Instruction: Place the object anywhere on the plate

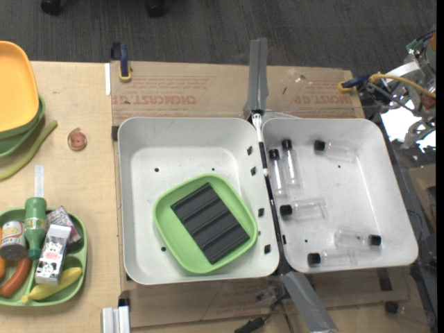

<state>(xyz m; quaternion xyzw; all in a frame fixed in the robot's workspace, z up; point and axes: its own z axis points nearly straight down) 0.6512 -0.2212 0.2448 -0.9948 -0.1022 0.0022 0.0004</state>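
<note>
At the lower centre of the frame, inside the left bin (139, 151), a green plate (166, 214) is seen lying flat, with a dark ridged block (210, 224) resting on it, its long axis running from upper left to lower right. The block is taken to be the task's object, and it is judged to be on the plate already, within the rim on every side. In the right bin (368, 186) several clear capped tubes (288, 165) are scattered; two lie side by side near the divider, pointing up and down the frame, and the others are spread toward the lower right. At the upper right edge the gripper (420, 120) is partly seen among cables, outside the right bin's far corner; whether it is open or closed cannot be told, and nothing is seen held in it. The plate lies to the lower left of the gripper, well apart, with the whole right bin and the divider between. If a tube were meant instead, a crossing over the divider would be called for; bare room is noted along the plate's left and upper margins.
</note>
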